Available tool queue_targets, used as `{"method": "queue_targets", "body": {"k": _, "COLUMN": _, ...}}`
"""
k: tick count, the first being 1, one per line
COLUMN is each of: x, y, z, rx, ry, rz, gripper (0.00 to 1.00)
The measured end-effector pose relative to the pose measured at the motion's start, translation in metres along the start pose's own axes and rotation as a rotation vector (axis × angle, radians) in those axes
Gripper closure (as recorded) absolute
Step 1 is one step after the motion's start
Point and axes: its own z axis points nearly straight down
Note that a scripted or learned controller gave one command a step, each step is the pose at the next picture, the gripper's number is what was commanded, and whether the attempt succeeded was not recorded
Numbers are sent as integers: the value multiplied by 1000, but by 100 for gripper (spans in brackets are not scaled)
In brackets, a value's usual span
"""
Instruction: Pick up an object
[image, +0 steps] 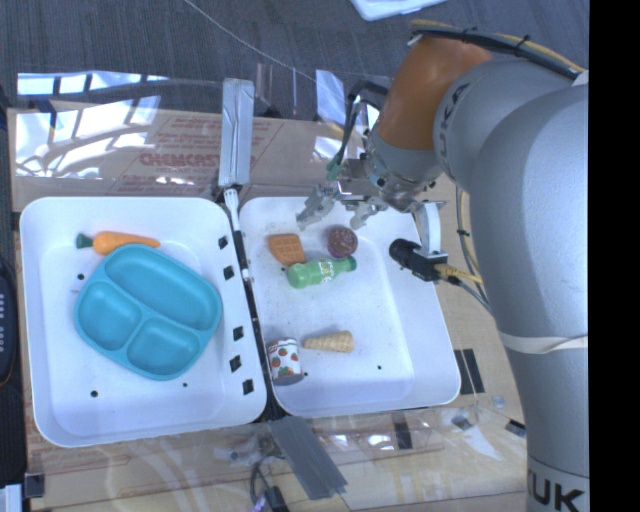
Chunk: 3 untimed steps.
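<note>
Gripper (340, 207) hovering at right bin's (420, 330) far edge, jaws wide, holding nothing. Green bottle (320, 271) lying on its side near bin's middle, below. Probably light, stiff, slick plastic; best pinched across the body, not the neck.

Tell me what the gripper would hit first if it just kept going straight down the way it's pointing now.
Probably the bare floor of the right bin at its far end. The gripper hangs open above the gap between the waffle and the round brown piece, though depth is hard to judge.
</note>
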Motion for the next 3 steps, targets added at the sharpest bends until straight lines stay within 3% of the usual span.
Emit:
{"method": "queue_targets", "body": {"k": 1, "x": -38, "y": 14, "z": 74, "rx": -30, "ry": -5, "rz": -27, "gripper": 0}}
{"method": "queue_targets", "body": {"k": 2, "x": -96, "y": 21, "z": 83, "rx": -45, "ry": -3, "rz": 89, "gripper": 0}}
{"method": "queue_targets", "body": {"k": 3, "x": -95, "y": 21, "z": 83, "rx": -45, "ry": -5, "rz": 90, "gripper": 0}}
